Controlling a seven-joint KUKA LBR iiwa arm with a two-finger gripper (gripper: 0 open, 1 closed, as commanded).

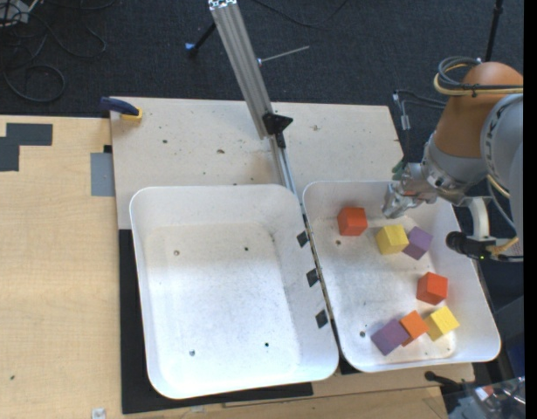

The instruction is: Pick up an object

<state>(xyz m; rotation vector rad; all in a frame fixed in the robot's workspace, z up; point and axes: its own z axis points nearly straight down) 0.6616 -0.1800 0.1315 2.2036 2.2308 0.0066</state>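
Note:
The right bin (338,321) holds several small blocks. A red block (352,221) lies near its upper left. A yellow block (391,239) and a purple block (417,243) sit side by side in the middle. Lower down are a red block (432,287), an orange block (414,325), a yellow block (443,321) and a purple block (389,336). My gripper (395,204) hangs over the bin's upper part, just above and between the red block and the yellow block. Nothing is visible between its fingers.
The left bin (216,295) lies beside the right one, with small black clips (308,258) along the shared rim. A slanted aluminium bar (246,64) rises from the bench behind the bins. A blue-and-yellow clamp (121,108) sits at the bench's far left corner.

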